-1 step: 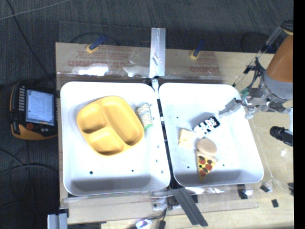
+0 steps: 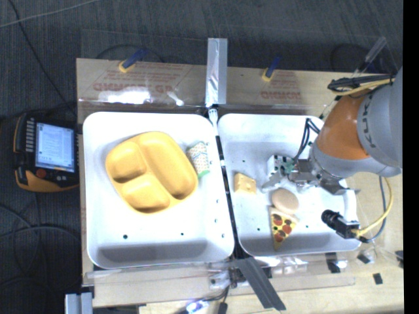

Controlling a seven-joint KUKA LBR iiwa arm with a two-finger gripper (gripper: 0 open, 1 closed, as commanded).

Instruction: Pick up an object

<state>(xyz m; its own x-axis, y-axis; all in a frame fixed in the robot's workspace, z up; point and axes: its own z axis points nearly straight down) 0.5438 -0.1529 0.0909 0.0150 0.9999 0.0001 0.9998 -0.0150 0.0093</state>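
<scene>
One pale, rounded bun-like object (image 2: 285, 199) lay in the right bin (image 2: 262, 133), beside a pizza slice (image 2: 282, 227). The gripper (image 2: 283, 173) hung just above it; its grip could not be judged.

Tray (image 2: 152, 171) in left bin (image 2: 98, 241); pizza slice (image 2: 282, 226) in right bin (image 2: 252, 133)

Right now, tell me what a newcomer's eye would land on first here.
The big yellow divided tray in the left bin stands out most. Next comes the grey arm with its orange band, reaching over the right bin, where a pizza slice, a beige bun and a cracker lie.
</scene>
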